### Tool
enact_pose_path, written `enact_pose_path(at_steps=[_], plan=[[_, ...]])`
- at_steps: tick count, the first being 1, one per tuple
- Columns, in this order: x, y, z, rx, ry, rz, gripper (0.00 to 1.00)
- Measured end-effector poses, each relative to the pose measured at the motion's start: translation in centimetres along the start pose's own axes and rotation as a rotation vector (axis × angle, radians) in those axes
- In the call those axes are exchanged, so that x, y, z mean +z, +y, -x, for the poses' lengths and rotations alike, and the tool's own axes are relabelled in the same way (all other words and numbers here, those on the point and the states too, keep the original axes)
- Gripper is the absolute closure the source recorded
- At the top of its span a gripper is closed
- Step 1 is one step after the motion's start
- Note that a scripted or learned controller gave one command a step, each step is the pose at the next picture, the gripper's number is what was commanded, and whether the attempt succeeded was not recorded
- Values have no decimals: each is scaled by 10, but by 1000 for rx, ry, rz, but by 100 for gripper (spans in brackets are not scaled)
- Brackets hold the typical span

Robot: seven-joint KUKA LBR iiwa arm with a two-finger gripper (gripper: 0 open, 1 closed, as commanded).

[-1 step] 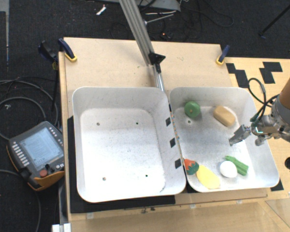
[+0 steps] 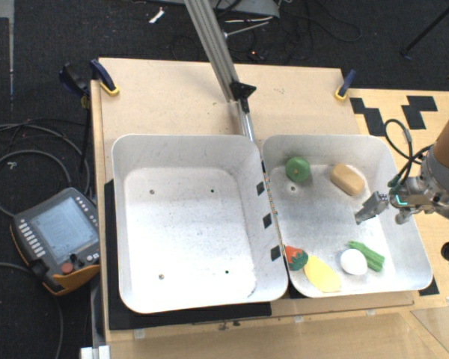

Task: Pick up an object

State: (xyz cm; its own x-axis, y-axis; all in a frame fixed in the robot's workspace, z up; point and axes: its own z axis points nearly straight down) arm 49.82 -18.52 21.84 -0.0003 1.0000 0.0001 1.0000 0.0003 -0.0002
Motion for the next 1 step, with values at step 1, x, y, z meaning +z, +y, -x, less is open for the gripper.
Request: enact_pose_path(at_steps=[1], plan=[[44,3,0,1,1,-4,0]])
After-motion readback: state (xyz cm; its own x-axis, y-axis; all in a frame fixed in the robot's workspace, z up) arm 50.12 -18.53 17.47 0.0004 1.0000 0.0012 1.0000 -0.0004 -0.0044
